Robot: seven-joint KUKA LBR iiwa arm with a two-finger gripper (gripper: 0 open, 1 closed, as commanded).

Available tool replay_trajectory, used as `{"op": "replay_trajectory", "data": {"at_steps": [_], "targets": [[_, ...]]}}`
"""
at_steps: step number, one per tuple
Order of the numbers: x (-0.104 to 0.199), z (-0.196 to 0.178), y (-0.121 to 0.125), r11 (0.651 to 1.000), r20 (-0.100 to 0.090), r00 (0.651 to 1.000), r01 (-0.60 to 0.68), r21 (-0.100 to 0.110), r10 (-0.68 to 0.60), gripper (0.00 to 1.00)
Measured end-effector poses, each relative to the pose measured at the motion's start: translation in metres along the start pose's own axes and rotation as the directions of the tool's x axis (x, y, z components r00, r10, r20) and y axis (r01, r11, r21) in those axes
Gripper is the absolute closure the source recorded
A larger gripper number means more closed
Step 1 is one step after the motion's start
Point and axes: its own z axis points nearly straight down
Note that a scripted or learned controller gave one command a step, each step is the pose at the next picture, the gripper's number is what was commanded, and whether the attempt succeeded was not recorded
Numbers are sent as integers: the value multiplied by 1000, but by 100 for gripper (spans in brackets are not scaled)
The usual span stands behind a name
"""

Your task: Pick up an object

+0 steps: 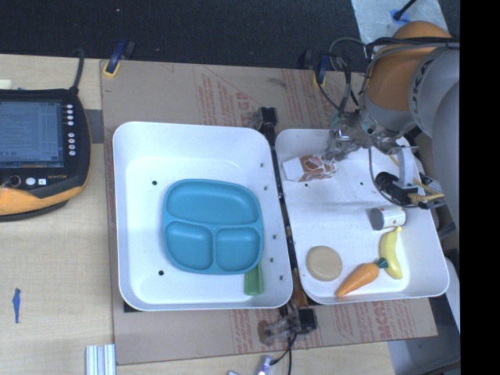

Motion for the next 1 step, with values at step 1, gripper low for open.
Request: {"op": "replay_trajectory", "data": {"at_steps": [1], "targets": [[-4, 5, -44, 1000, -7, 1000, -1, 23, 1, 100]]}}
